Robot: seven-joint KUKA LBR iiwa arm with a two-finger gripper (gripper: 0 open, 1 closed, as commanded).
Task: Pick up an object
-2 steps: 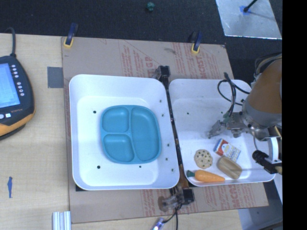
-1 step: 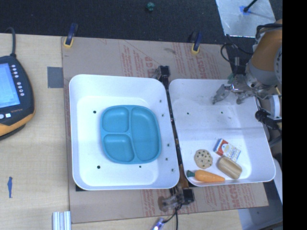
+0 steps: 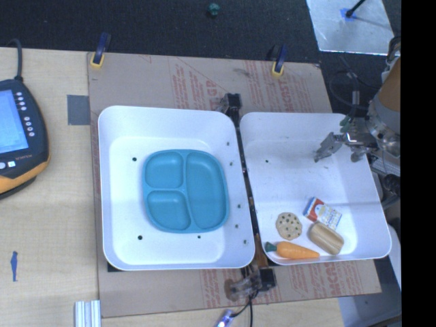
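Note:
My gripper (image 3: 340, 153) hangs over the upper right part of the right bin (image 3: 286, 142), with its fingers spread open and nothing between them. Well below it, in that bin's near corner, lie a round cookie (image 3: 289, 225), a small red and white carton (image 3: 322, 213), a tan bread roll (image 3: 325, 238) and an orange carrot (image 3: 294, 251). The carrot rests against the front rim. All of these lie apart from the gripper.
The left bin (image 3: 116, 182) holds a blue divided plate (image 3: 185, 189). A hand-held control pad (image 3: 17, 135) lies on the bench at far left. Two clamps (image 3: 100, 50) (image 3: 277, 58) pin the cardboard sheet at the back.

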